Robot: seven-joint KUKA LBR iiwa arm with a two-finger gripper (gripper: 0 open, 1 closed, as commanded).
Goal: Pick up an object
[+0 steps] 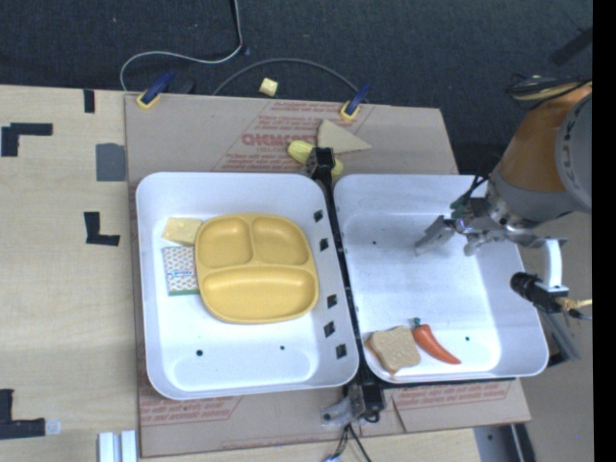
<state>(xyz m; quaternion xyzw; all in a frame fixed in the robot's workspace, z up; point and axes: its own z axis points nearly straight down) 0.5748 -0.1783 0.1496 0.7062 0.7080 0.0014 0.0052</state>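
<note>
In the right bin [404, 277], a slice of brown bread [394, 349] lies near the front edge with an orange carrot [436, 346] just to its right. My gripper [450, 238] hangs over the right bin's far right part, well behind both items. Its two fingers spread apart with nothing between them. The grey arm with its orange band comes in from the right edge.
The left bin [159, 335] holds a yellow divided plate [257, 267], with a pale yellow piece [181, 229] and a small patterned packet [179, 269] at its left side. A black divider with clips runs between the bins. Cables and yellow clamps lie behind on the cardboard.
</note>
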